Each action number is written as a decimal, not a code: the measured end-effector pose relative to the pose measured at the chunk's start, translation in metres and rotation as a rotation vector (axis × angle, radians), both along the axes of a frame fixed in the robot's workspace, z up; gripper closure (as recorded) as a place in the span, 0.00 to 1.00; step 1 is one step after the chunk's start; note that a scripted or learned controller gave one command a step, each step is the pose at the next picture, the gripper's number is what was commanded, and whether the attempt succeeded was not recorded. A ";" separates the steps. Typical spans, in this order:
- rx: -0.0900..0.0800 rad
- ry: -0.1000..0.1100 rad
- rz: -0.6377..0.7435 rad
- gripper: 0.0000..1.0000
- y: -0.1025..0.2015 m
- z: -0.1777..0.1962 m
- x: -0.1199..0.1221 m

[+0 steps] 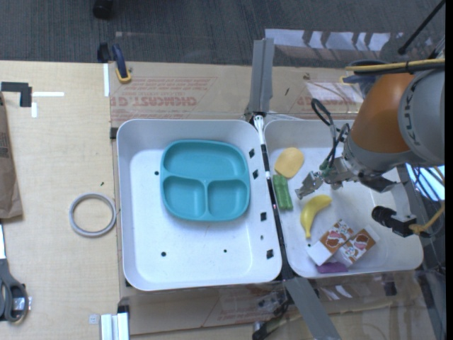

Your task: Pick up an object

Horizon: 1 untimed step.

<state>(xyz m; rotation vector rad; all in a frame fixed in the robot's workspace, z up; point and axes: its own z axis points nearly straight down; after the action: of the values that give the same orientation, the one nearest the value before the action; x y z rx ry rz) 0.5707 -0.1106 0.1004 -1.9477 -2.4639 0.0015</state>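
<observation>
Low over the right bin [396, 264] hangs the claw [310, 187], reaching in from the right on the grey arm [417, 119] with its orange band [382, 115]. Its metal fingers [308, 185] point left and down, slightly parted with nothing seen between them. They sit just above the upper end of a yellow banana [313, 214], and whether they touch it I cannot tell.

That banana lies on the bin floor, curving down toward a small printed carton [345, 244] near the front edge, which has a purple piece [333, 267] tucked beside it. Left of the claw, a round yellow-tan object [289, 162] rests near the bin's left wall, with a green stick-shaped item [283, 192] lying just below it along that wall.

In the left bin [141, 211], a teal divided plate [206, 180] with three compartments sits toward the back. On the table [56, 154] to the left lie a roll of tape [93, 214] and a brown paper bag [8, 168] at the edge.
</observation>
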 end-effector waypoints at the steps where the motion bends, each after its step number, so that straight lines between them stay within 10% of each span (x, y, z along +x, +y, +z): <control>1: 0.001 0.001 0.003 0.00 -0.004 -0.009 -0.052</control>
<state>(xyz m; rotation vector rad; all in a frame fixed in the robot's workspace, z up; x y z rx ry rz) 0.5184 -0.1150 0.0912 -1.9435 -2.4661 0.0015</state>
